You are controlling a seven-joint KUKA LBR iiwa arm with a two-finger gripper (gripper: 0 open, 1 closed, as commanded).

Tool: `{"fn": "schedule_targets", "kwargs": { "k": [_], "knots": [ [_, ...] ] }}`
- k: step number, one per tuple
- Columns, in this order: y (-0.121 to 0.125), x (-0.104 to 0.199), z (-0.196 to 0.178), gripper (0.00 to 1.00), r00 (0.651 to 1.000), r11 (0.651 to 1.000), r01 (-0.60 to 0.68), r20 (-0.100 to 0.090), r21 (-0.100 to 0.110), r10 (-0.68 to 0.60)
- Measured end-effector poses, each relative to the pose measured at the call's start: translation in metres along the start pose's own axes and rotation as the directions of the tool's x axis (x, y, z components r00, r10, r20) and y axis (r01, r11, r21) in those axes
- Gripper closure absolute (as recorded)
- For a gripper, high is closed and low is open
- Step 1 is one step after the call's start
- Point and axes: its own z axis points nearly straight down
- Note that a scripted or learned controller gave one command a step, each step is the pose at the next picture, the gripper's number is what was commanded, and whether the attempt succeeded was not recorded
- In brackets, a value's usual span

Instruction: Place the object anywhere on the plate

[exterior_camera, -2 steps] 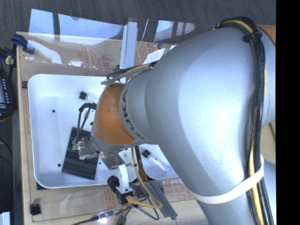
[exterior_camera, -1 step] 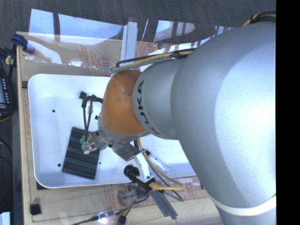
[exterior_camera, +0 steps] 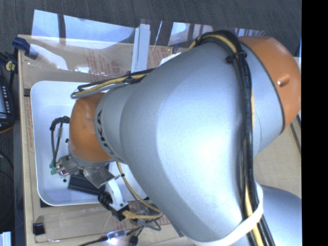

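Note:
The grey arm (exterior_camera: 205, 137) covers most of the camera view as it reaches from the right over both bins. Its orange wrist band (exterior_camera: 84, 132) hangs above the left white bin (exterior_camera: 38, 137). Below the band, my gripper (exterior_camera: 82, 182) points down into the bin's near left corner, close to the floor. The wrist body and the dark gripper base block the space beneath it. What lies under the arm is hidden.
Black and yellow cables (exterior_camera: 57, 137) loop off the wrist over the left bin. A white upright post (exterior_camera: 141, 47) stands behind the bins. A blue clamp (exterior_camera: 21, 45) and a black device (exterior_camera: 5, 99) sit at the bench's left edge.

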Motion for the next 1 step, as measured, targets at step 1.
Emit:
{"fn": "schedule_targets", "kwargs": {
  "k": [1],
  "knots": [
    [-0.015, -0.0461, -0.1279, 1.0, 0.971, 0.971, 0.238, 0.002, -0.002, -0.238]
  ]
}}
